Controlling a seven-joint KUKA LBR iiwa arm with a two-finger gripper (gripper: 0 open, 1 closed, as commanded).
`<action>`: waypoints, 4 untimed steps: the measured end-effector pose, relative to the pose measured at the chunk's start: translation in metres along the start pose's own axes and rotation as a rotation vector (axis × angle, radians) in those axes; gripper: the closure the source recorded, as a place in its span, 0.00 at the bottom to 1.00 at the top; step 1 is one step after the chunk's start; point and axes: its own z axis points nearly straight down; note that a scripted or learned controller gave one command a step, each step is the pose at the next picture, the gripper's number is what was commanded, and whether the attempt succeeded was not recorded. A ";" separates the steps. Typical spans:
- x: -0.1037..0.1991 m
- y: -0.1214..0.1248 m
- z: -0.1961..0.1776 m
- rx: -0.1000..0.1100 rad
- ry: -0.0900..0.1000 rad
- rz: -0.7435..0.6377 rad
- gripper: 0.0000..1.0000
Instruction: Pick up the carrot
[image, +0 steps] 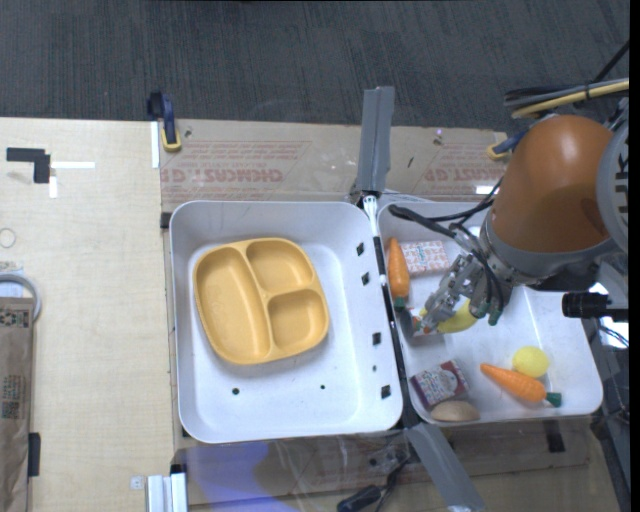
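Camera view, top-down at a slant. Two white bins side by side on the bench (80, 300). Left bin (200, 400) holds a yellow divided plate (262, 298), three compartments, sitting toward the bin's upper left.

Right bin (575, 395) has the clutter. The carrot (517, 383), orange w/ green stub end pointing lower right, lies flat near the bin's lower right, tilted diagonally. Just above it, nearly touching, a yellow lemon-like ball (531, 361). A second orange carrot-shaped piece (398, 268) lies lengthwise along the bin's left wall, next to a pink-and-white box (428, 256). Lower left of the bin: small red/white packet (437, 383) w/ a tan potato-like lump (455, 410) just below it, touching or close to it.

Arm comes in from the right, big orange band (555, 185) over the bin's upper right. Gripper (447, 305) reaches down-left into the bin's middle, right over a banana (452, 321). The fingers: can't tell how far apart they are or whether they have hold of anything, too blurred and mixed w/ the banana. Gripper is well apart from the carrot, which lies free on the bin floor to its lower right.
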 end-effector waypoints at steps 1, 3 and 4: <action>-0.019 -0.037 -0.015 0.000 -0.001 0.122 1.00; -0.033 0.018 0.014 -0.001 -0.001 -0.163 1.00; -0.024 -0.007 -0.096 0.000 -0.002 -0.041 1.00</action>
